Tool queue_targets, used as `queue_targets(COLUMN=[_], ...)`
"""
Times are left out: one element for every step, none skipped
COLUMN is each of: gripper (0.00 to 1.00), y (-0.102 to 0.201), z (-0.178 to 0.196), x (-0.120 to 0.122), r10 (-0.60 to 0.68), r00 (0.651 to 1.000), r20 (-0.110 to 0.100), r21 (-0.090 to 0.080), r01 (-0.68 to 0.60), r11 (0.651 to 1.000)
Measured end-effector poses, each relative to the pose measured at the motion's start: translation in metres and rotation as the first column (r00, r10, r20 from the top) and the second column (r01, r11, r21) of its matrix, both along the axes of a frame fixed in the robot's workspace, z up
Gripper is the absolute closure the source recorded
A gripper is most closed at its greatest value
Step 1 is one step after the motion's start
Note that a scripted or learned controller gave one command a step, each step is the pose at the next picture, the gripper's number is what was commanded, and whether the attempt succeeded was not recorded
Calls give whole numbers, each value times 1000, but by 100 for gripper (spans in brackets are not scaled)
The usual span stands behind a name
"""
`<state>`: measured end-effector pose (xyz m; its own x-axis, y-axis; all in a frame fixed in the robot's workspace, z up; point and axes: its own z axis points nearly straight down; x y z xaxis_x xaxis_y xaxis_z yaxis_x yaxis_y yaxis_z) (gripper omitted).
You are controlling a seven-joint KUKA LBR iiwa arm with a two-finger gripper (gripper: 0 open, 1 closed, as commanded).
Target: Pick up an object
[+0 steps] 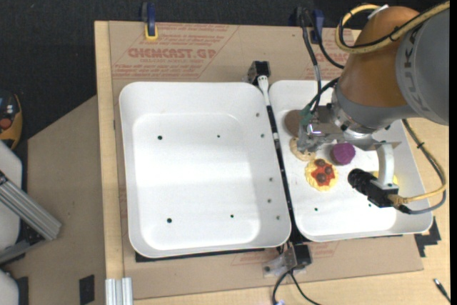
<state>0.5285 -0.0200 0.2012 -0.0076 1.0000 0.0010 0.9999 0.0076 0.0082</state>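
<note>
My gripper (311, 133) hangs low over the left part of the right bin (357, 221). Right beneath it lies a pale tan, cookie-like piece (300, 148), partly covered by the gripper. A brown round piece (292, 122) sits just to the gripper's upper left, near the bin's left wall. A purple lump (343, 153) rests to the gripper's lower right. In front of that sits a yellow pastry with red topping (322, 175). The grey and orange arm hides the back right part of this bin.
The left bin (143, 107) stands beside the right one, and their rims meet along a dark seam. Both rest on a brown board with clamps at its back edge. Cables run near the right bin's back rim and front corner.
</note>
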Motion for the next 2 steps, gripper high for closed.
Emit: queue_targets(gripper=[100,100], y=[-87,-86], z=[-17,-60], x=[34,-15], r10=[-13,-10], r00=[1000,1000], r20=[-4,-16], r21=[-6,1], r01=[13,10], r11=[1000,1000])
